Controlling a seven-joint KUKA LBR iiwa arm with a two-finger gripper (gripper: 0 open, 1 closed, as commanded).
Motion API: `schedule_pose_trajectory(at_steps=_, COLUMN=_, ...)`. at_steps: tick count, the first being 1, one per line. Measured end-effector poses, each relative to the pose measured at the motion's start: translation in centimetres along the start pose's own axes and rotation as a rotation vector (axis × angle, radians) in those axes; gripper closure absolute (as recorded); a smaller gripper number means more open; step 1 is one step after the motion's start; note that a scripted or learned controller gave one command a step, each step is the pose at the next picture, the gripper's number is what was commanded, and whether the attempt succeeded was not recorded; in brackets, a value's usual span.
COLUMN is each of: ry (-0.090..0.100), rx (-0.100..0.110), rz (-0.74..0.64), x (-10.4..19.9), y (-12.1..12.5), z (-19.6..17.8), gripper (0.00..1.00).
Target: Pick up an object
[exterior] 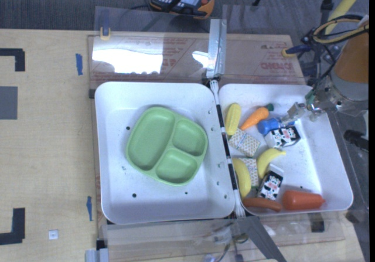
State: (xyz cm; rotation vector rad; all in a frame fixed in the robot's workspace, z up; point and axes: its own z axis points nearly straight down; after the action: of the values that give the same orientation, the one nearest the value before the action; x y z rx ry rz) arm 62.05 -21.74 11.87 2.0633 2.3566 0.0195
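Observed at far left: bare wooden bench top (41, 155) with black corner marks and small blue tape strips. Noted next the left shallow white bin (111, 196), holding a light green plastic divided plate (167, 145) with three compartments, set slightly askew near the bin's middle. Found beyond the central divider the right shallow white bin (334, 161), crowded along its left half. Recorded there, from the divider outward: a yellow toy corn cob (233, 118) at the upper left, a patterned small packet (246, 142) below it, a yellow toy banana (242, 177) against the left wall, and a second yellow banana (268, 159) just beside it. Seen further right: an orange toy carrot (255, 118) with a green tip, a blue toy piece (270, 125), and a black-and-white cow-print carton (285, 135) touching it. Logged a second cow-print carton (271, 185) lower down, above a reddish sausage-shaped toy (262, 203) and a fat orange toy carrot (302, 199) along the front wall. Located the two-finger gripper (296, 112) at the bin's upper right, low over the blue piece and upper carton. Finger spacing not discernible; nothing confirmed between them.
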Motion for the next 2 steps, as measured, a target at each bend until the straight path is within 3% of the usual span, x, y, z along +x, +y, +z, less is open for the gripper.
schedule_pose_trajectory(at_steps=1, ry=-0.003, rx=0.010, rz=-0.282, x=4.5, y=4.0, z=-5.5, gripper=0.00)
schedule_pose_trajectory(at_steps=2, ry=0.007, rx=0.026, rz=-0.564, x=5.8, y=5.0, z=2.5, gripper=0.00)
